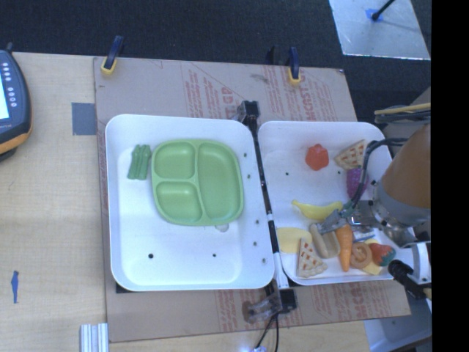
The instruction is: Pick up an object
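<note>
White bins: two shallow ones sit side by side on a cardboard sheet (220, 94) clamped to the wooden bench (44, 218).
Left bin (183, 273): holds a green plate (198, 182) with three compartments, lying flat toward the upper middle.
Green bundle (139, 161): a small ribbed piece lies just beside the plate's left edge, on the bin floor.
Left bin, lower part: bare white floor with a few dark dots.
Right bin (282, 145): holds a crowd of toy food, mostly toward its lower right.
Red piece (316, 156): rounded, alone in the upper middle of the right bin.
Waffle wedge (352, 155): near the upper right corner, just right of the red piece.
Purple piece (354, 182): below that wedge, partly hidden by the arm.
Banana (315, 210): yellow, lying across the bin's middle, just left of the gripper.
Carrot (344, 246): orange, upright in the picture, in the lower pile.
Second wedge (311, 259): at the lower left of the pile, beside a pale yellow slab (290, 238).
Arm (410, 174): enters from the right, over the right bin's right edge.
Gripper (350, 218): low over the pile, between the banana and the carrot; whether its jaws are apart or closed I cannot tell, and nothing is clearly seen held.
Other: a handheld pendant (11, 101) lies at the bench's left edge.
</note>
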Tool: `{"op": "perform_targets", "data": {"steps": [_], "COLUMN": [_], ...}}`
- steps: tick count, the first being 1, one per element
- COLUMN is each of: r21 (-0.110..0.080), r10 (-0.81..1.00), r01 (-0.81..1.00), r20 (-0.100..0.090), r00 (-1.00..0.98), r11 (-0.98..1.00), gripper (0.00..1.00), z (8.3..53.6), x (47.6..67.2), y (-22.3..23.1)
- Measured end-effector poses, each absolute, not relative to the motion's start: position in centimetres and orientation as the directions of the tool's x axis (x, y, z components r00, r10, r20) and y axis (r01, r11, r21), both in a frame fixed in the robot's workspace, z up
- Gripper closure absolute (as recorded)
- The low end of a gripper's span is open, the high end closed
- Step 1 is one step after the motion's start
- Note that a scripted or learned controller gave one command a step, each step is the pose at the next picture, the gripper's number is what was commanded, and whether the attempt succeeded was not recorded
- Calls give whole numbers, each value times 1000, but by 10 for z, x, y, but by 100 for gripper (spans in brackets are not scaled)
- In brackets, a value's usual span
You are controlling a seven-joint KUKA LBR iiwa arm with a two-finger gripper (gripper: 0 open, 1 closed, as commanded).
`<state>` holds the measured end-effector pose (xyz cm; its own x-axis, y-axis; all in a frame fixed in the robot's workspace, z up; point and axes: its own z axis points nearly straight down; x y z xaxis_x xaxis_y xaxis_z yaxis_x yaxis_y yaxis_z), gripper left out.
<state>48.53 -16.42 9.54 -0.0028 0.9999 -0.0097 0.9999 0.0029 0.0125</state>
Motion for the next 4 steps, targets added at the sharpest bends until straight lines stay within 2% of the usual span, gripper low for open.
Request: {"op": "perform_targets", "data": {"steps": [1,2,3,4], "r21": [12,4,-2,6], "r10": [1000,1000,1000,1000], "r01": [1000,1000,1000,1000], "r20": [-12,2,0,-2], "r00": [-4,-8,-9,-7], "r11": [4,8,9,7], "gripper": [100,100,100,100], "z": [108,192,205,232], "x": [488,483,476,571], "y": [-168,-120,-85,-87]}}
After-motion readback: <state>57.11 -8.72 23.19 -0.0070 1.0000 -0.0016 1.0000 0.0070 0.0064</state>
